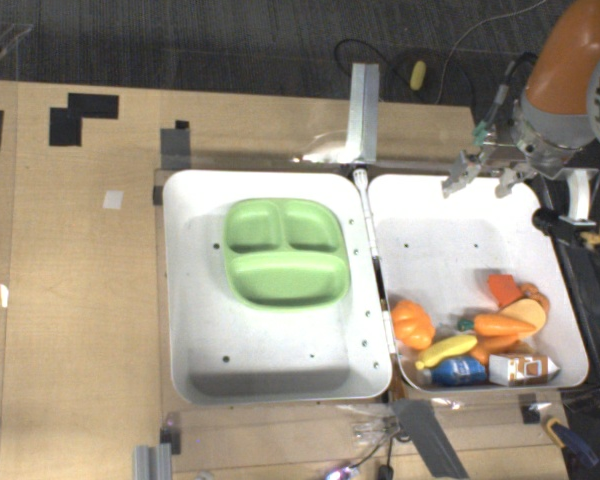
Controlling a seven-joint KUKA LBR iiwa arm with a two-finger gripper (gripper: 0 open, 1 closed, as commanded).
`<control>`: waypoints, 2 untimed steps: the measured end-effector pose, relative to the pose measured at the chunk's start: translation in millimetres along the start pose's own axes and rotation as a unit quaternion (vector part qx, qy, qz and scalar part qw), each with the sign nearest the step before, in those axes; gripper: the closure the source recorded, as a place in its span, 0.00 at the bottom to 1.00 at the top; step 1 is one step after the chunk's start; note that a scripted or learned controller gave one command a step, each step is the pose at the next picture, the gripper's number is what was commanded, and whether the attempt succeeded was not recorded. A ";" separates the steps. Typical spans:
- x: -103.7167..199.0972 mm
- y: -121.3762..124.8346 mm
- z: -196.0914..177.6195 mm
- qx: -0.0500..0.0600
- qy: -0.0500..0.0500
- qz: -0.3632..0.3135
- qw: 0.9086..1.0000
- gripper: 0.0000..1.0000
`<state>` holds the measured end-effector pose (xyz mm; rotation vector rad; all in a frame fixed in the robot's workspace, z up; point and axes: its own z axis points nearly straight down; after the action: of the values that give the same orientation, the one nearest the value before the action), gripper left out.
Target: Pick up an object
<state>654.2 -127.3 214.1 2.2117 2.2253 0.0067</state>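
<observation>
My gripper (483,178) hangs over the far edge of the right bin (450,243), its two fingers spread apart with nothing between them. At the near right of that bin lies a pile of toy food: an orange pepper (411,322), a yellow banana (447,348), a blue bottle (458,371), a white carton (523,369), a carrot (502,323) and a red piece (503,288). The gripper is well beyond the pile, apart from all of it.
The left bin (195,298) holds a green divided plate (284,250). A metal post (364,113) stands at the back between the two bins. Cables run down the bench's right side.
</observation>
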 end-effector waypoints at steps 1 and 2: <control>-11.0 -54.8 66.6 0.001 0.000 -0.036 0.999 0.00; -70.3 -92.3 118.9 0.001 -0.001 -0.022 1.000 0.00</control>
<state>563.1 -198.2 94.6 2.1618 2.2743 0.0029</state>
